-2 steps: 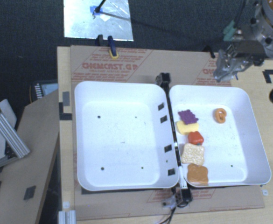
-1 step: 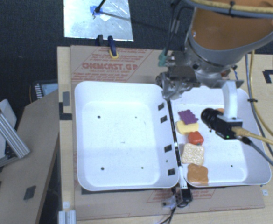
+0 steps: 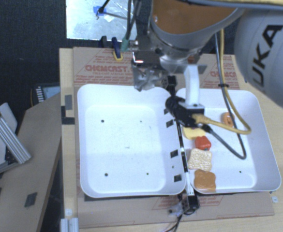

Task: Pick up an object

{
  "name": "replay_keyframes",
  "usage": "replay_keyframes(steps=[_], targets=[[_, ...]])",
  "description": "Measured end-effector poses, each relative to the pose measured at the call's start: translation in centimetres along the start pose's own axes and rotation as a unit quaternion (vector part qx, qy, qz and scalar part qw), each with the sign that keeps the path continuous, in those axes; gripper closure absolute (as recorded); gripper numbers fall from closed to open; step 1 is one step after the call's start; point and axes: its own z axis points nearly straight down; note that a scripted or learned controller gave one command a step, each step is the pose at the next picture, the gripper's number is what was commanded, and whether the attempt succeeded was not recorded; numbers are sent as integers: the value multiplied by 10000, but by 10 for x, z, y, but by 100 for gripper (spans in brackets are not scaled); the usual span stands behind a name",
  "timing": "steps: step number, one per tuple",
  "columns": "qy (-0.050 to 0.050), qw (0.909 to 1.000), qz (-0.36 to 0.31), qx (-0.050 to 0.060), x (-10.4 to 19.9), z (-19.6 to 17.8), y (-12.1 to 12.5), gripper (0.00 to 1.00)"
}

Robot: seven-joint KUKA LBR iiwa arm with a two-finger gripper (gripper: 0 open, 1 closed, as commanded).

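Several small food-like pieces lie in the right bin (image 3: 257,149), close to its left wall: a yellow piece (image 3: 191,131), a red piece (image 3: 202,142), a pale square cracker (image 3: 200,159) and a brown toast-like piece (image 3: 205,180). An orange piece (image 3: 227,117) rests farther right, partly behind a yellow cable. My gripper (image 3: 146,81) hangs over the back edge of the left bin (image 3: 122,144), near the divide between the bins and away from all the pieces. Nothing shows in its grasp.
The big grey and orange arm body covers the upper right of the view and hides the back of the right bin. Cardboard sheets lie under both bins. An aluminium frame stands at the far left.
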Motion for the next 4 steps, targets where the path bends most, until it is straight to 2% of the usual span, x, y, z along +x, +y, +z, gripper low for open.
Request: replay_keyframes(steps=[1, 2, 3, 4], targets=[[13, 10000, 18, -30, 19, -76, -26, 100], [-9, 10000, 32, 5, 18, -72, -25, 0], [1, 10000, 12, -8, 18, -83, -25, 100], [-1, 10000, 5, -2, 18, -83, -25, 0]])
